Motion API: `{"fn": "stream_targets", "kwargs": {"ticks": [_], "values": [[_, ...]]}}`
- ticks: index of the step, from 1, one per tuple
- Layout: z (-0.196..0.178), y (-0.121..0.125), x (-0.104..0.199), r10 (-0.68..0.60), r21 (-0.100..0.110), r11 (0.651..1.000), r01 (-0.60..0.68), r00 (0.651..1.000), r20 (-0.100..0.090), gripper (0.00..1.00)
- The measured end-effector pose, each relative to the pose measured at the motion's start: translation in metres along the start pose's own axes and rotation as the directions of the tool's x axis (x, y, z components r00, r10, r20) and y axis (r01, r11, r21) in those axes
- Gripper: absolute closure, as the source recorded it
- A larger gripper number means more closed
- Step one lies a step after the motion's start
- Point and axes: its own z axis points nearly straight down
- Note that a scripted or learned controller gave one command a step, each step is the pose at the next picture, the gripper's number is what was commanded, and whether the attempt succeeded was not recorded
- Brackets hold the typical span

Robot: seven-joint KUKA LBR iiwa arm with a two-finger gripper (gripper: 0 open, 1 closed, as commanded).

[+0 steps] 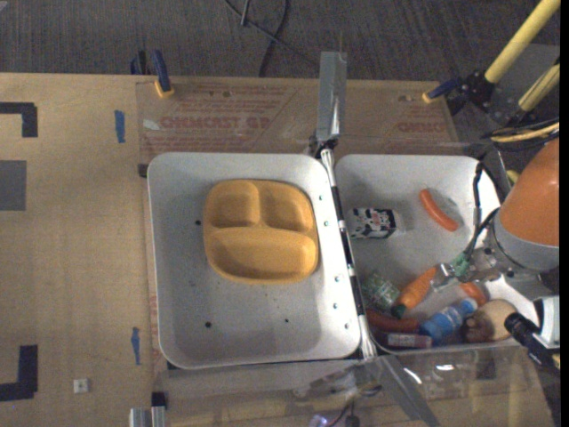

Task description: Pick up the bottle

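Two bins sat before you: the left bin held only a yellow divided tray. Lower right in the frame, the bottle lay in the right bin, packed beside an orange carrot-like piece and a green item. The gripper hovered just above that heap; you could not tell its state. Your risk: that crowding might have fed it a neighbour instead.

I see a pale wooden bench carrying two shallow white bins side by side: the left bin and the right bin, their inner rims touching. A brown cardboard sheet lies flat under their far edges. Black tape marks and blue tape strips sit on the wood.
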Motion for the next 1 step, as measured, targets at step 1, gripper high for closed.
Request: {"fn": "stream_targets", "kwargs": {"ticks": [1], "values": [[0.0000, 0.0000, 0.0001, 0.000, 0.000, 1.000, 0.000, 1.000, 0.000, 0.00]]}}
